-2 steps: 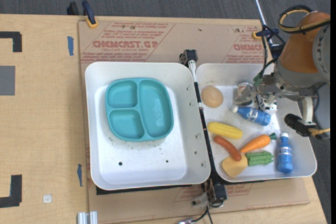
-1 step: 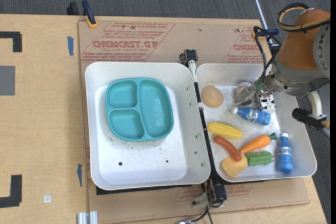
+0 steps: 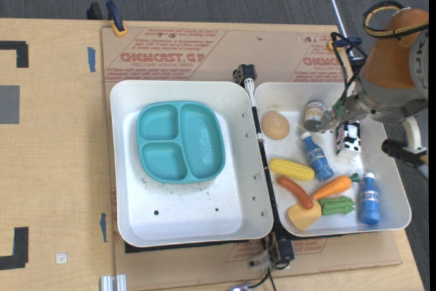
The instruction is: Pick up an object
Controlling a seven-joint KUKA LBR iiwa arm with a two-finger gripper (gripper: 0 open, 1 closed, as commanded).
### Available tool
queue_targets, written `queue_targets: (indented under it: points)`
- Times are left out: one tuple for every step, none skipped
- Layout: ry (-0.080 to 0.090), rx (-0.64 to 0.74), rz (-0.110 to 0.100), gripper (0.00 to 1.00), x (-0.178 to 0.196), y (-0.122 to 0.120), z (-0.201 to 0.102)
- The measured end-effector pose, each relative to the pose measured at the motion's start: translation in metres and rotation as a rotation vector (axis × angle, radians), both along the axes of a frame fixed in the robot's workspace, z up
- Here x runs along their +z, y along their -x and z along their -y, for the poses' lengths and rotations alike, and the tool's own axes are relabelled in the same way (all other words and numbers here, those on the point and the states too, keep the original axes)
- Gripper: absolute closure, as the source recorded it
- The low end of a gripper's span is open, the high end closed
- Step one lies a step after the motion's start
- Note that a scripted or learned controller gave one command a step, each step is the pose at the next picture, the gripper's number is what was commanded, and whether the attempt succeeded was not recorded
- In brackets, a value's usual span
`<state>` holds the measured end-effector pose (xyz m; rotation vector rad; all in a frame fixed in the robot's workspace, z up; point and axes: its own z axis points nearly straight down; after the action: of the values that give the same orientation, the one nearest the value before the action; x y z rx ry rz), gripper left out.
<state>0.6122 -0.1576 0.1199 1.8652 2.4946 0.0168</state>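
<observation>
The right bin (image 3: 402,215) holds several small items: a tan egg-shaped piece (image 3: 275,125), a small can (image 3: 313,112), a blue bottle (image 3: 317,155), a corn cob (image 3: 291,168), a red chili (image 3: 296,191), a carrot (image 3: 332,186), a green vegetable (image 3: 337,206), a yellow wedge (image 3: 304,216), a second blue bottle (image 3: 368,197) and a black-and-white toy cow (image 3: 350,140). My gripper (image 3: 343,114) hangs low over the bin's upper middle, between the can and the cow, just above the cow's top end. No object is seen in its grasp.
The left bin (image 3: 129,215) carries a teal divided plate (image 3: 181,141). A black divider bar (image 3: 257,140) runs between the bins. The grey arm with its orange band (image 3: 398,24) comes in over the right bin's far right corner, trailing cables.
</observation>
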Motion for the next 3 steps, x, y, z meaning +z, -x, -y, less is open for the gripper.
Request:
queue_targets:
  points:
    - [-0.013,-0.384,-0.025,1.0,0.069,0.03,-0.055]
    - [-0.011,-0.364,-0.025,1.0,0.143,0.06,-0.001]
    - [-0.012,-0.363,-0.026,0.0,0.143,0.06,-0.002]
